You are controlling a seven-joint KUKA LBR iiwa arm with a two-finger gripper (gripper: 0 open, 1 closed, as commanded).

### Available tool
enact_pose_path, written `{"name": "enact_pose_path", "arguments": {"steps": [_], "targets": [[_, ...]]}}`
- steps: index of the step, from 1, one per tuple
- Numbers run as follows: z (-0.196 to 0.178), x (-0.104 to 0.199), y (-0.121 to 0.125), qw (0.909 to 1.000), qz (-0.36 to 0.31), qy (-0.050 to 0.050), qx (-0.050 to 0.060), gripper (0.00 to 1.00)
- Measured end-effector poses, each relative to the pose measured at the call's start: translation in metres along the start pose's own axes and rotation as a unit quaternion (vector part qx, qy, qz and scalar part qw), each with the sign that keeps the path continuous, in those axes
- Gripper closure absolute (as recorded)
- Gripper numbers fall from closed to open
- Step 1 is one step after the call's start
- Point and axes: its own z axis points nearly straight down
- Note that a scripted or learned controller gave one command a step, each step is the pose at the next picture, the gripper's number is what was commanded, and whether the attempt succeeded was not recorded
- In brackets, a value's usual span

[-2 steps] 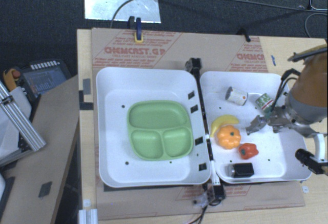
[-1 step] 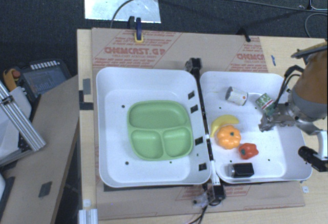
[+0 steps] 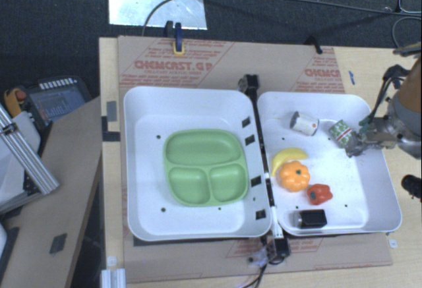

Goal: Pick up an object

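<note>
Glossy white right bin (image 3: pixel 379 211): ribbed orange pumpkin (image 3: pixel 294 176), matte black block (image 3: pixel 312 218).

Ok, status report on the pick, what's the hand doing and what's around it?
Hand low in right bin, beside green can; grip unclear. White cup, banana, pumpkin, red pepper, black block lie apart from it.

The cardboard sheet (image 3: pixel 224 59) under the two white bins carries red printing. Just beyond the far edge of the left bin (image 3: pixel 191 99), the word "CHEMCAST" reads clearly at the sheet's left, followed by letters that look like "GP". A second red print of the same kind stands on the sheet beyond the right bin (image 3: pixel 316 99), too slanted and faint to read surely.
</note>
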Motion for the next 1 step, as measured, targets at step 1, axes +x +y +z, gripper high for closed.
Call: {"name": "enact_pose_path", "arguments": {"steps": [1], "targets": [[-0.0086,-0.0002,0.0012,1.0,0.0,0.001,0.002,1.0]]}}
